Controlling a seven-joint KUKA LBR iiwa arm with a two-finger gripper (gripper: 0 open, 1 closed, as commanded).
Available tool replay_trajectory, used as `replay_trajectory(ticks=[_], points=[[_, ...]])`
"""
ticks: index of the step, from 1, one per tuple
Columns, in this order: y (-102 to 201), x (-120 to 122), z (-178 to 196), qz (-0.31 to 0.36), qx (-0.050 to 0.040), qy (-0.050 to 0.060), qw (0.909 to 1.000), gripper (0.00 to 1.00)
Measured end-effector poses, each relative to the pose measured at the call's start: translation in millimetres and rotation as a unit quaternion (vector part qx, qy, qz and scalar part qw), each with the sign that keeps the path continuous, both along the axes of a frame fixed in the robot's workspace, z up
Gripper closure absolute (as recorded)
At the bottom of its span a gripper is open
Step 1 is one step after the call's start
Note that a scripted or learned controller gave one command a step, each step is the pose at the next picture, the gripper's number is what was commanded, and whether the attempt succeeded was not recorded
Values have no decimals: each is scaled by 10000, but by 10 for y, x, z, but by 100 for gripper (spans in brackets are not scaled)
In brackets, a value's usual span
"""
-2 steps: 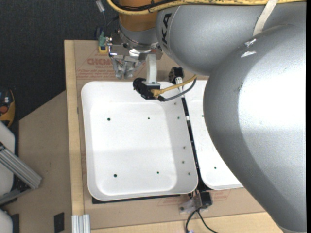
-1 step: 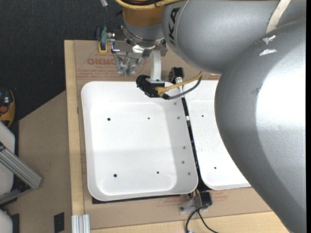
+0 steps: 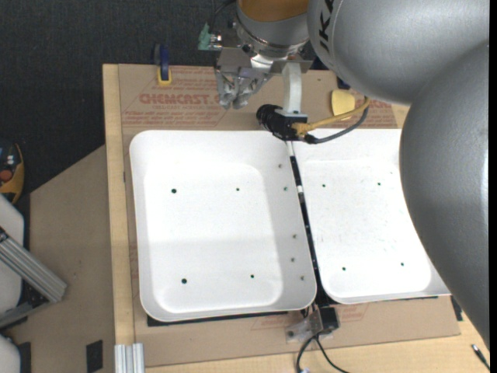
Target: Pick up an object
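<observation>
My gripper (image 3: 235, 92) hangs over the brown board just behind the back rim of the left bin (image 3: 147, 208), near that bin's far right corner. I see nothing held in it. A small pale yellow object (image 3: 342, 101) lies on the board behind the back rim of the right bin (image 3: 365, 286); the grey arm hides part of it. The gripper is to the left of that object and apart from it.
The big grey arm (image 3: 435, 92) covers the right bin's right side and far corner. A blue and yellow clamp (image 3: 163, 64) grips the board's back left edge. A silver rail (image 3: 31, 266) lies off the bench at the left. A cable connector (image 3: 318, 323) sits at the front edge.
</observation>
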State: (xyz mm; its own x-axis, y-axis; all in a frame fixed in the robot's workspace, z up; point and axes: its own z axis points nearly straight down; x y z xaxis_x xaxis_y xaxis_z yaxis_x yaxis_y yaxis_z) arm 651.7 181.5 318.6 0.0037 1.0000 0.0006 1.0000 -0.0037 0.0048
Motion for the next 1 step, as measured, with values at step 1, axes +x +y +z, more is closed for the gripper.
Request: replay_trajectory(ticks=[1], points=[[446,138,-721,38,-5,58,10000,100]])
